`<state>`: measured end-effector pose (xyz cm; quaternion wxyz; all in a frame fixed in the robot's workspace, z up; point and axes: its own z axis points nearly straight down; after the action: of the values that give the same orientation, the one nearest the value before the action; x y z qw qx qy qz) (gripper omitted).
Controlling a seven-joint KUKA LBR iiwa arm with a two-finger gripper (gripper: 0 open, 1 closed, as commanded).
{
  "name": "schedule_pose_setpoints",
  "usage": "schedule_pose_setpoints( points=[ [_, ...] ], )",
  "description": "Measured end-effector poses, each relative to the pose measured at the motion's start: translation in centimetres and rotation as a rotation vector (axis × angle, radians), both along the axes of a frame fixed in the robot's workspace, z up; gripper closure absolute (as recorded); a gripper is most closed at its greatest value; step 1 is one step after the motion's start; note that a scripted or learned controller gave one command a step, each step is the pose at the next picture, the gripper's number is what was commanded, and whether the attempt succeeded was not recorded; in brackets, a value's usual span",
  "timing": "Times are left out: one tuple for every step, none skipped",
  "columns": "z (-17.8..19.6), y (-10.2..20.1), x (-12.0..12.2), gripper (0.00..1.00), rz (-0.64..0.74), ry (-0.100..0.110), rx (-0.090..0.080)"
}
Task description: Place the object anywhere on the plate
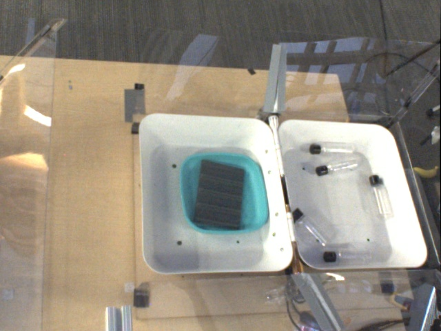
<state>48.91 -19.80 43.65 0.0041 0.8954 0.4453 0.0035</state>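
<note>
Metal fixtures are cut off at the near edge. Two glossy white bins sit on the wooden bench. The right bin contains five clear, black-capped tubes. The left bin holds a teal plate bearing a dark ribbed block. Grey carpet lies beyond.

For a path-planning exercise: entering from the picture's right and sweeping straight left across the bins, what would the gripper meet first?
Probably the right bin's outer wall; above that, the capped vial. Height is unclear.
</note>
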Motion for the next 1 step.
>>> schedule_pose_setpoints(
  points=[
    [0.00,-0.13,-0.04,0.00,-0.114,-0.001,0.002]
  ],
)
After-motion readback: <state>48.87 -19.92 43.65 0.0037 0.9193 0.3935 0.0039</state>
